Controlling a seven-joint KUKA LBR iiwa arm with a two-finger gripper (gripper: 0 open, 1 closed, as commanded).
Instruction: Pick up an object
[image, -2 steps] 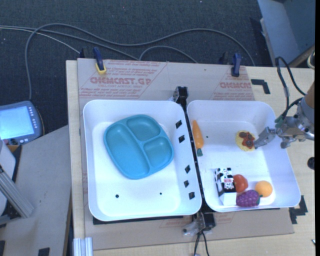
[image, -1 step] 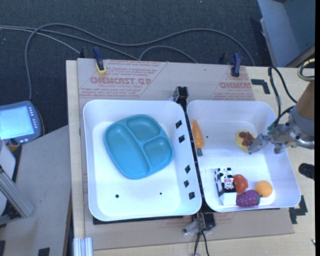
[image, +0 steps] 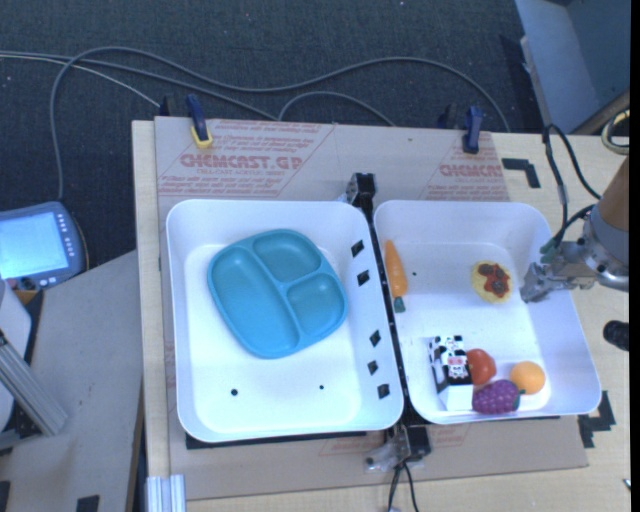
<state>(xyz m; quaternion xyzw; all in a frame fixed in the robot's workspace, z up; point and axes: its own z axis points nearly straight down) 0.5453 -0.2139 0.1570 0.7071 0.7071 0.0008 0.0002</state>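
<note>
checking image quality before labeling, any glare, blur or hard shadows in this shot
Camera view: even, soft lighting with faint shadows inside the white bins; mild glare washes out the right bin's wall; the blue plate is sharp, while the gripper at the right edge looks slightly soft.

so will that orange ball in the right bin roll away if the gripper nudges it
Probably. The orange ball looks round and smooth, so it likely rolls and may slip from the fingers. The purple fruit and the bin wall sit close by, which may stop it.
</note>
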